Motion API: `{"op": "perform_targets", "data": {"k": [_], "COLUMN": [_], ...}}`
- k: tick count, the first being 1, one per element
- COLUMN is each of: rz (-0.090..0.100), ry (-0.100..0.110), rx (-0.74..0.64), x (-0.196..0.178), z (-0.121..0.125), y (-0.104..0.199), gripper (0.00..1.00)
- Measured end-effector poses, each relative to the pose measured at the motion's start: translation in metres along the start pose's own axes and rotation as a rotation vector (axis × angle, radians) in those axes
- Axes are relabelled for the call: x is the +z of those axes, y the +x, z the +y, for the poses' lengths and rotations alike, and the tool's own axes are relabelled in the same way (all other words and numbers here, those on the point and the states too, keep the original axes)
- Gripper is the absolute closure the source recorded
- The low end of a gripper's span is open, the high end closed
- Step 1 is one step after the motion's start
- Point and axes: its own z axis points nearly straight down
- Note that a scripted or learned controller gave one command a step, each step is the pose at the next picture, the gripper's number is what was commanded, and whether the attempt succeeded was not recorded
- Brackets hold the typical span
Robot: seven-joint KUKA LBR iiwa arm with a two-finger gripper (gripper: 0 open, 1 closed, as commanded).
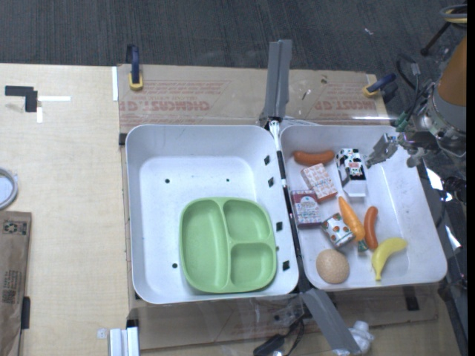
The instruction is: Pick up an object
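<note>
Camera view has the grey arm's two-finger gripper (387,148) hanging over the upper right part of the right white bin (415,273), and honestly I cannot tell how it's set. Nothing sits between its tips that I can make out. Pickable stuff is all in that bin: an orange sausage-shaped toy (314,156) near the top, a black-and-white cow-print carton (350,166) just beside the gripper, a yellow plastic banana (387,255) and a tan egg (332,265) lower down. Left white bin (148,199) holds a green divided plate (228,244).
</note>
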Motion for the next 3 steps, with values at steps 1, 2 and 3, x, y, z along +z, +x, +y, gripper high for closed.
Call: {"op": "perform_targets", "data": {"k": [1,2,3], "rz": [-0.001,-0.002,-0.001], "ry": [-0.004,-0.005,-0.003], "rx": [-0.316,-0.315,-0.172], "x": [0.122,0.112,0.02], "z": [0.054,0.055,0.073], "y": [-0.015,-0.015,0.051], "gripper": [0.0,1.0,1.0]}}
